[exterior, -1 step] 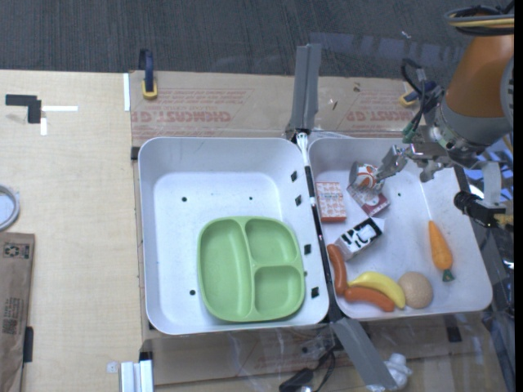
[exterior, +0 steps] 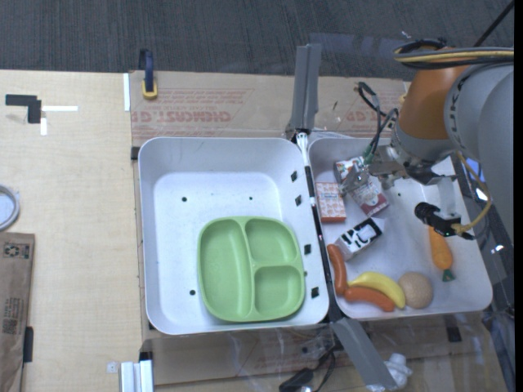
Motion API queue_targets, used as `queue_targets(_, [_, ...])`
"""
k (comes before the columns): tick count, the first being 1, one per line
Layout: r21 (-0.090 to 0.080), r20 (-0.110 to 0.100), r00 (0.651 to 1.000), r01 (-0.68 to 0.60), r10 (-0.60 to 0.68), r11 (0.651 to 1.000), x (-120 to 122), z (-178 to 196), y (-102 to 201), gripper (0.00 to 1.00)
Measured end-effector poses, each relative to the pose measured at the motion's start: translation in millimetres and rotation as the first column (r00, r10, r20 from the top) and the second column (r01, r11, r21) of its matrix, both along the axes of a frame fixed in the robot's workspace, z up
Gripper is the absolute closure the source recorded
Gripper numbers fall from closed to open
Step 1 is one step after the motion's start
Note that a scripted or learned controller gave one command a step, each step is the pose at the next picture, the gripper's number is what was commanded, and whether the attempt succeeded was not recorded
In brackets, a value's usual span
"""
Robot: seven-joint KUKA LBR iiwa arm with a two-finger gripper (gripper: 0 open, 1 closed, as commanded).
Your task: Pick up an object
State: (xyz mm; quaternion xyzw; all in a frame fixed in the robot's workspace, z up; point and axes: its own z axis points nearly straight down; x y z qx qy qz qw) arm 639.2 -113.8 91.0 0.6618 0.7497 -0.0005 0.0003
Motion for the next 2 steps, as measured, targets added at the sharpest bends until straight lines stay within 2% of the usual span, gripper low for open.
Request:
queue_targets(1, [0.0,-0.003,1.0,0.003,-0.003,1.0,-1,7,-1,1.0])
queue_targets(2, [0.0,-0.002,0.985,-0.17,0.17,0.985,-22,99,61,1.0])
